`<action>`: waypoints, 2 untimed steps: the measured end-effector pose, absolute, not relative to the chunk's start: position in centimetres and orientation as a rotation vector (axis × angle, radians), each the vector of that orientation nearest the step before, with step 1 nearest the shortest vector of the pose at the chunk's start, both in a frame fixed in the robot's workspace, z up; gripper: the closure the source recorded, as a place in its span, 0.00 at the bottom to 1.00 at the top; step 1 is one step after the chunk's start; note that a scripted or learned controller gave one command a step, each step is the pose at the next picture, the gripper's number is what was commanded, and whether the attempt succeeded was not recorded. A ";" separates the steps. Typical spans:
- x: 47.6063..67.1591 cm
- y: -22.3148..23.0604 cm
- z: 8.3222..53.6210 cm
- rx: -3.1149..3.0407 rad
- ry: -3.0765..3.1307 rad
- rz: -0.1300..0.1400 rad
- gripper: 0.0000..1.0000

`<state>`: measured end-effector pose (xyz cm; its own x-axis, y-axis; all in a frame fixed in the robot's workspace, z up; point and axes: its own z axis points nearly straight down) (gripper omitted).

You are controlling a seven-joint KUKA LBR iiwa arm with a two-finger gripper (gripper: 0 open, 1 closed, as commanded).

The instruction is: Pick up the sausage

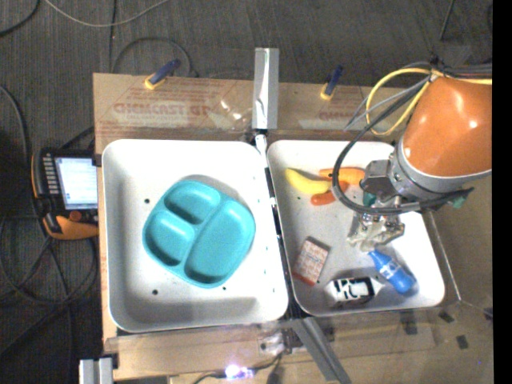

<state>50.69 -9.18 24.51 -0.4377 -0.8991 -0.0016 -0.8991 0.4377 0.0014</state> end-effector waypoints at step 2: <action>56.2 -3.8 22.6 -1.840 2.541 0.007 1.00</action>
